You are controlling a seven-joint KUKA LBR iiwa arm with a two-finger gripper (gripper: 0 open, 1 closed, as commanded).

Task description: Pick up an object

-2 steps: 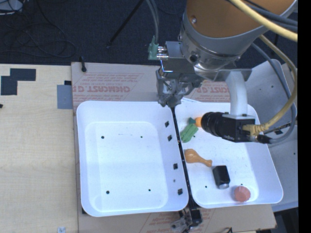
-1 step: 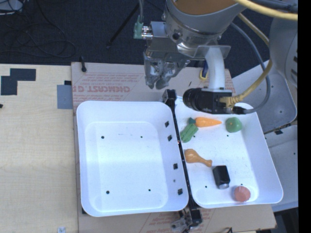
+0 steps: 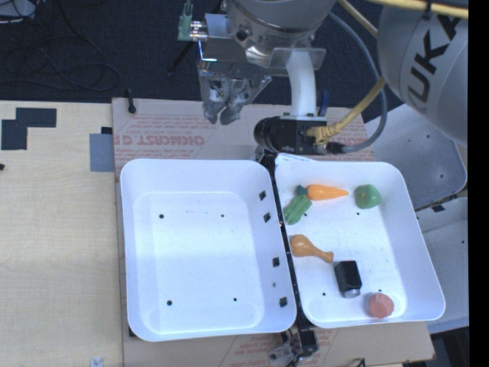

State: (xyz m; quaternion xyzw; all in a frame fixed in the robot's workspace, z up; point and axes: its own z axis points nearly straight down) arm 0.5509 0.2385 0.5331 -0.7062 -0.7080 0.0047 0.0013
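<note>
End effector [image 3: 227, 107] hangs above the far edge of the left bin [image 3: 137, 205], over the cardboard sheet [image 3: 176, 136] on the counter [image 3: 53, 243], well clear of both bins. Its fingers look drawn together at the tips with nothing between them; no object gripped.

Landmark: the divider where the two bins meet. All candidate objects lie in the right bin [image 3: 416, 243].
- Green pickle-like piece [image 3: 296, 208]: just beside the divider, far half of the bin, lying at a slant.
- Orange carrot [image 3: 327, 193]: touching or nearly touching the green piece at its far end, pointing away from the divider.
- Green round piece [image 3: 367, 196]: farther from the divider than the carrot, apart from it.
- Tan drumstick-shaped piece [image 3: 309, 248]: near the divider, mid-bin.
- Black block [image 3: 348, 277]: just beyond the drumstick's thin end, toward the near edge.
- Pink round piece [image 3: 379, 305]: near the block, at the near wall, farthest from the divider.
</note>
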